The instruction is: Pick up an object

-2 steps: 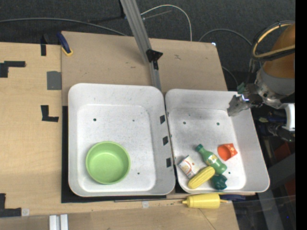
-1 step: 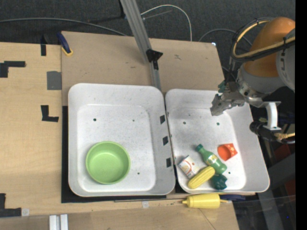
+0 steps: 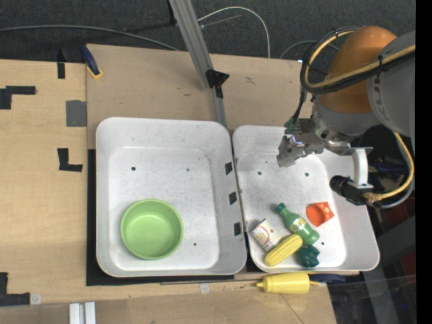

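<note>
1. Gripper (image 3: 291, 155): grey two-finger unit on the KUKA arm (image 3: 351, 73), over the upper part of the right white bin (image 3: 253, 147), nothing between the fingers. Whether they're apart or together can't be told from this angle.
2. Candidate objects all sit in the near part of the right bin, well apart from the gripper.
3. Green plastic bottle (image 3: 298, 225): lying tilted, cap toward upper left.
4. Orange-red wedge-shaped piece (image 3: 320, 213): just right of the bottle.
5. Yellow toy corn cob (image 3: 283, 250): lying diagonal, touching the bottle's lower end.
6. Small white cylindrical can with red label (image 3: 264, 234): just left of the corn.
7. Dark teal lump (image 3: 308, 256): beside the corn's right end, shape unclear.
8. Left white bin (image 3: 162, 133): holds a light green round bowl (image 3: 152, 229), upright, in the near-left corner.
9. Yellow squeeze bottle (image 3: 286, 283): lying on its side on the bench, outside the right bin's near rim.
</note>
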`<action>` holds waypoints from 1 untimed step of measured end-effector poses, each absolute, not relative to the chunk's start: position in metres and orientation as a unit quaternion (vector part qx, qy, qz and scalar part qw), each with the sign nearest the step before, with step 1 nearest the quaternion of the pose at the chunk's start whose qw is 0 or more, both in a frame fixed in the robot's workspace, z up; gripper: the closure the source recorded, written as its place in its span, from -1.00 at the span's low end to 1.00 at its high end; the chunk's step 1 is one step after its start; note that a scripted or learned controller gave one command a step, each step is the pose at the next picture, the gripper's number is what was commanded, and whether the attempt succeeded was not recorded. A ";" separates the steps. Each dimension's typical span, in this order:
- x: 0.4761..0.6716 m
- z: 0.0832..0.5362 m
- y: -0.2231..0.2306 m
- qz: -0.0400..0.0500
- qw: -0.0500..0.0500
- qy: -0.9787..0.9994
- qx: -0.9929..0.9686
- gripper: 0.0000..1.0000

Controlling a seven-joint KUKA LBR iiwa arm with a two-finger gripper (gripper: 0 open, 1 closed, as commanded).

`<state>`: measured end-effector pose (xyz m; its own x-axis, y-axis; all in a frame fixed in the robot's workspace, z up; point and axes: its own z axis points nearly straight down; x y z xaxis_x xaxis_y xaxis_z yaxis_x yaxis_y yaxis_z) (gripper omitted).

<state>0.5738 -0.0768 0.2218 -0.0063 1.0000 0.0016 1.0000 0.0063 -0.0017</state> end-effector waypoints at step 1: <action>0.582 0.217 -0.028 0.000 0.001 -0.709 -0.705 1.00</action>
<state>0.5817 -0.0281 0.2166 -0.0063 1.0000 0.0010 1.0000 0.0063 -0.0015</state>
